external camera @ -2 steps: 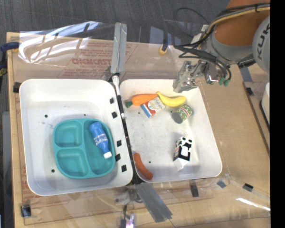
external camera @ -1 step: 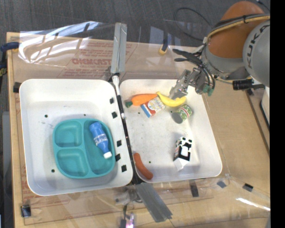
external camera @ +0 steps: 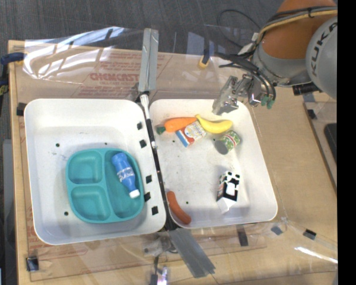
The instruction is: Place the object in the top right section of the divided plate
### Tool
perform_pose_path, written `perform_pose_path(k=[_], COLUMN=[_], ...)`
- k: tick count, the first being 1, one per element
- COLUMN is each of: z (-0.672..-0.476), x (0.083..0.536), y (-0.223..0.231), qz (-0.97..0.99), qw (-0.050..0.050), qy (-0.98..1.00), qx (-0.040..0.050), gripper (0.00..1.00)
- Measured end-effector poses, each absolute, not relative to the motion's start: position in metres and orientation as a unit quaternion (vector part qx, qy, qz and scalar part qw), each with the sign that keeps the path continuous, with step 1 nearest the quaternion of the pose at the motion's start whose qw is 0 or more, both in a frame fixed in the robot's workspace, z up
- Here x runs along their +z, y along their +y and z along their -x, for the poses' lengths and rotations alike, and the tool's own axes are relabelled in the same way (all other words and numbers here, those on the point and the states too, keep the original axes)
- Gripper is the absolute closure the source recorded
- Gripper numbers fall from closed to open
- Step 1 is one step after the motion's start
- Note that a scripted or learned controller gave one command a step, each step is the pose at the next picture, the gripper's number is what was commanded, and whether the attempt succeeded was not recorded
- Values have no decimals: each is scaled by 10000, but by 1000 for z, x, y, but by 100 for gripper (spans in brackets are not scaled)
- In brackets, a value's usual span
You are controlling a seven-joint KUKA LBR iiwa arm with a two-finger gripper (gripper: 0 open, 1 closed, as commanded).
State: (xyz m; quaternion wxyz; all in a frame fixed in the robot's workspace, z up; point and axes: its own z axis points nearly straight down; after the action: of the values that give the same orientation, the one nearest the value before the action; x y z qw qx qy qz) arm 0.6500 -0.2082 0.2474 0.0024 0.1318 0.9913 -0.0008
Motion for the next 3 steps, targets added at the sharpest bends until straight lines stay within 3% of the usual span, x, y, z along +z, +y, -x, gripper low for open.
perform_pose_path(k=[1, 3], z=[-645, -651], x=[198, 239], y=[-117, -210], qz=[-2561, -1198], qw=[1, 22], qy=[9667, 9928], qx=[-2, -9], gripper=[100, 100])
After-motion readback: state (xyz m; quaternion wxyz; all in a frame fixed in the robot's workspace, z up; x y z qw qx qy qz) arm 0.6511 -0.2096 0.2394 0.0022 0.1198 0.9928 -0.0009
